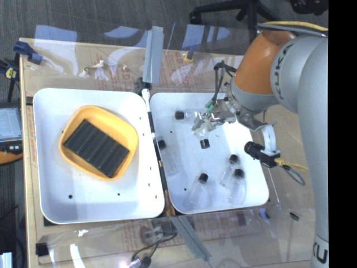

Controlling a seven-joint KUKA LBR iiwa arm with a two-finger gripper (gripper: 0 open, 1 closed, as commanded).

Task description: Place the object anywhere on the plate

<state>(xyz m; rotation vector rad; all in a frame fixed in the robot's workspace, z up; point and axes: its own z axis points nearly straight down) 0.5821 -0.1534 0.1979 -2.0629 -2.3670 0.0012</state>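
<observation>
Claw [202,121] hangs over the upper middle of the right bin [256,197], low among the clutter; you can't tell its state from this angle, and nothing is visibly pinched. Objects to pick are the clear bottles with black caps: one just below the claw [204,143], two near the front right [234,175], one at front centre [196,190], one by the left wall [167,156]. Plate [75,128] is the yellow dish in the left bin [44,202], with a dark ridged mat [96,148] on it.

Go for the bottle under the claw, probably the easiest since it lies apart from the others. Grip across the body, not the cap. Lift clear of the wall between the bins before you cross. Plate is wide, so drop anywhere central.
</observation>
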